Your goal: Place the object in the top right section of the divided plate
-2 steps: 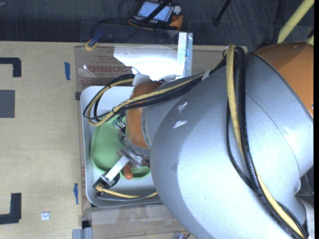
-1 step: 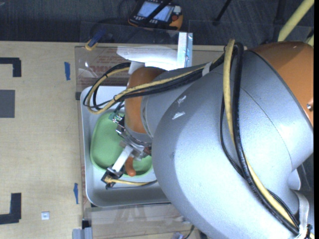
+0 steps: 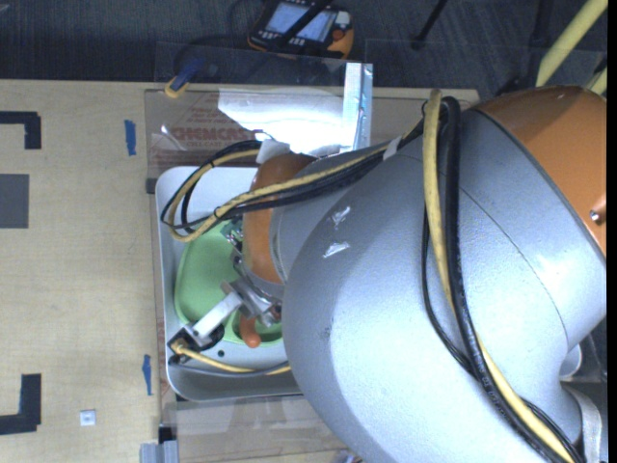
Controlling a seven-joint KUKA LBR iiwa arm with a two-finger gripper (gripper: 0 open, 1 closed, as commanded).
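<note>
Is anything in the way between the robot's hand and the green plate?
Nothing visible is. The end effector is low over the green plate in the white bin. A small orange thing sits right by it. The big arm hides the plate's right side.

Robotics lab: arm (image 3: 453, 278) is working over a plywood bench (image 3: 77, 258) marked with blue tape (image 3: 130, 136); teach pendant (image 3: 299, 24) is lying on grey carpet (image 3: 96, 17).

One grey arm (image 3: 434, 287) is reaching over one white bin (image 3: 169, 186) on the bench (image 3: 77, 258), where one green divided plate (image 3: 198, 278) is lying with one small orange object (image 3: 250, 335) on it, and one handheld controller (image 3: 301, 24) is sitting beyond the bench.
</note>
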